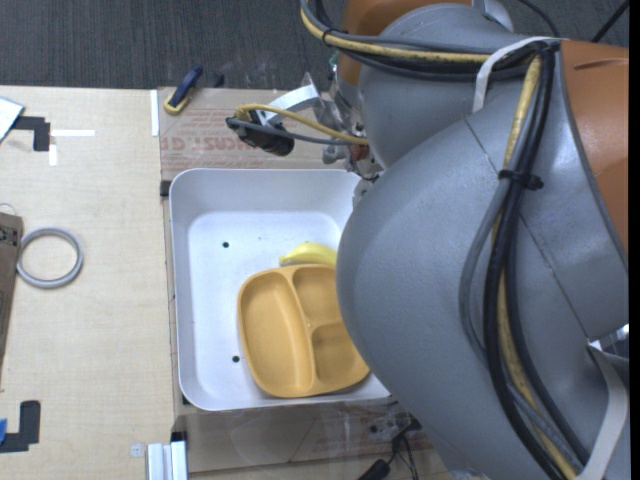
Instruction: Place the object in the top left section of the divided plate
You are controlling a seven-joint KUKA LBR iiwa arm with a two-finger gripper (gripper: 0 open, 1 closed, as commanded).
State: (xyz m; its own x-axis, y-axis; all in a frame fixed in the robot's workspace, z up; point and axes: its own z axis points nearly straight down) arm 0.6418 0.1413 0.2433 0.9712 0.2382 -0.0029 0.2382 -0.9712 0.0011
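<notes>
From the camera view, the grey arm (470,268) bulks over the right side of the white bin (200,298), covering part of the yellow divided plate (295,333) that lies on the bin floor. A yellow object (308,255) lies just beyond the plate's far rim, touching or nearly so. The arm hides the gripper, so its state cannot be told. A tape roll (48,257) lies on the bench at left; cardboard (215,133) behind the bin bears red print, too partial to read.

The divided plate (300,333) lies in the bin (200,268), arm (480,248) perhaps overlapping it.
</notes>
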